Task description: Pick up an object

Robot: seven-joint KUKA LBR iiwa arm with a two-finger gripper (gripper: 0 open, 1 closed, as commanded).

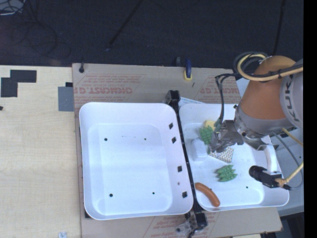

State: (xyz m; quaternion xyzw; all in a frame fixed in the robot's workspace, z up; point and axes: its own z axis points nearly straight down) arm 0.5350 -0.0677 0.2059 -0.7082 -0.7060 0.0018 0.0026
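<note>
The left bin (129,157) and right bin (247,192) are white. In the right bin: an orange sausage (207,194) by its front rim, a green toy (226,172) mid-floor, another green piece (205,133) and a yellow piece (210,125) rearward.

Upside-down "CHEMCAST GP" on the brown board (106,89)

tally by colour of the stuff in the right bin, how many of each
green toys: 2
yellow toy: 1
orange sausage: 1
speckled pad: 1
total: 5
A pale shape left of the pad is too faint to count.
</note>
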